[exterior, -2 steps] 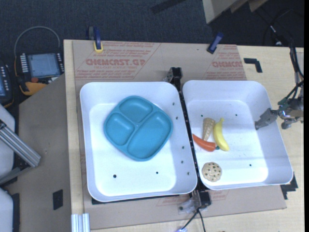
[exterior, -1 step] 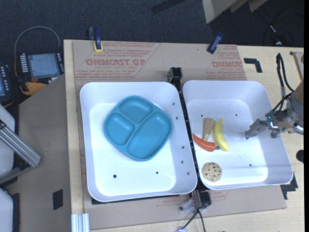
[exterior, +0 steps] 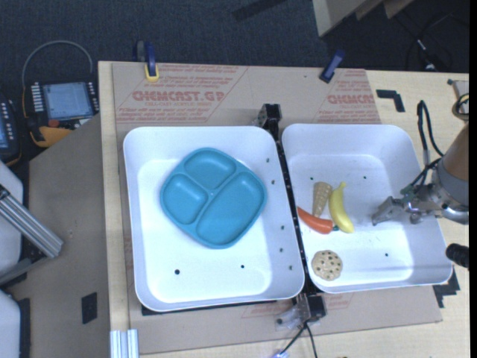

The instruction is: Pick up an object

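Note:
In the right bin (exterior: 373, 144) lie a yellow banana (exterior: 341, 209), a beige cone-shaped piece (exterior: 321, 195), a red-orange chilli or carrot (exterior: 315, 221) and a round cookie (exterior: 326, 264). The banana, cone and red piece lie close together near the bin's left side; the cookie sits alone toward the front. My gripper (exterior: 381, 212) comes in from the right, low over the bin floor, a little right of the banana. Its grey fingers point left and nothing shows between them.
The left bin (exterior: 149, 267) holds a blue divided plate (exterior: 214, 197), tilted, near its middle. A black divider with clamps runs between the bins. The arm's cables hang by the right bin's right wall.

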### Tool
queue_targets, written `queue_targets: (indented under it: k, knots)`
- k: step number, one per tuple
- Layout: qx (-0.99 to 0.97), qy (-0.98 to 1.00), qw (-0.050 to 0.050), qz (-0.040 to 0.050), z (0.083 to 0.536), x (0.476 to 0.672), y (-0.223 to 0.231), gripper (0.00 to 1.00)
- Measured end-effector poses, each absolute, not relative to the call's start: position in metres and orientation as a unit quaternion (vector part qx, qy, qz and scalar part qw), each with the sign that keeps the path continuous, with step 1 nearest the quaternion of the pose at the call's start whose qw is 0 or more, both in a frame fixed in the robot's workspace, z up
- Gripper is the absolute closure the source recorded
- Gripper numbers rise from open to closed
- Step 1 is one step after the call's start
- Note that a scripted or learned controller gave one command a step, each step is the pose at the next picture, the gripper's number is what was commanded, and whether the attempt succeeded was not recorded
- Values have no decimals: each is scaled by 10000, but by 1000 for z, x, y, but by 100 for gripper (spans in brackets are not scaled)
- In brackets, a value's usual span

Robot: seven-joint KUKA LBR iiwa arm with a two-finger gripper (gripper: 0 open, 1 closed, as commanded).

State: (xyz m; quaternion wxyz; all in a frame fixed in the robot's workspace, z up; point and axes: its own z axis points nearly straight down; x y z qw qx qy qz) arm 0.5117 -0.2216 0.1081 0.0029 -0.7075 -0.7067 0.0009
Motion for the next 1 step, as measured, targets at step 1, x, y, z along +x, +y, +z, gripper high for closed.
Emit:
queue_targets:
  k: [1]
  knots:
    - [-7060,-7082,44,-17,84,513,-218,0]
